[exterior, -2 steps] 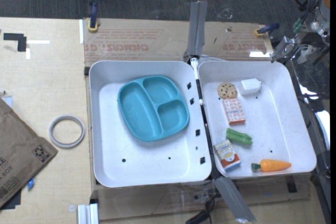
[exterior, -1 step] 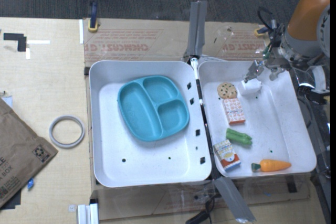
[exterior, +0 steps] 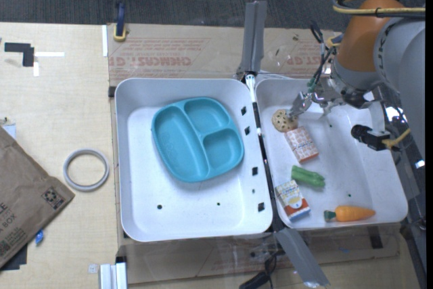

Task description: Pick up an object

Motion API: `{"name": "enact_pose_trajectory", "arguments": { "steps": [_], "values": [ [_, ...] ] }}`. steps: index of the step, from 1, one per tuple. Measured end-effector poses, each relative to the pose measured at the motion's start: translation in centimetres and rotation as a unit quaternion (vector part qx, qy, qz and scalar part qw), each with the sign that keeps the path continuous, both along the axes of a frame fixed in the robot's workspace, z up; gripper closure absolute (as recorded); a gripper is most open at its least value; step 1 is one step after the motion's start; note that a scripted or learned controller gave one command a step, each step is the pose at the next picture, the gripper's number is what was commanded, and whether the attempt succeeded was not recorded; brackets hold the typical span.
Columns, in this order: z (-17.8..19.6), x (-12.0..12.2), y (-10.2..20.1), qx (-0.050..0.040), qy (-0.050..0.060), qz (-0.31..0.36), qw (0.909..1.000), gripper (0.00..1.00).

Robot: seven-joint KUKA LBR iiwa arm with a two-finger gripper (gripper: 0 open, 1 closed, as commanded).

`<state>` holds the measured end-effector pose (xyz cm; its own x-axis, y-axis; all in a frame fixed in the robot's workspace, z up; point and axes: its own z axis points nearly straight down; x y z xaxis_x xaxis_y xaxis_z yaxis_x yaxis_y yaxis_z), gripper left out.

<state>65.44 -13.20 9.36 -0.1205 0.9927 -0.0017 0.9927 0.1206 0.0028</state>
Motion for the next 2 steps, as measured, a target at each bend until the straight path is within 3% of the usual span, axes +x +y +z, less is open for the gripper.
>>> {"name": "enact_pose_trajectory", "arguments": {
  "steps": [1, 2],
  "values": [
    [-0.1, -1.2, -4.2, 0.0, 0.001, 0.028, 0.9996, 0.0],
    [-0.2, -4.8, 1.5, 0.0005, 0.002, 0.162, 0.9868, 0.0]
  ]
}}
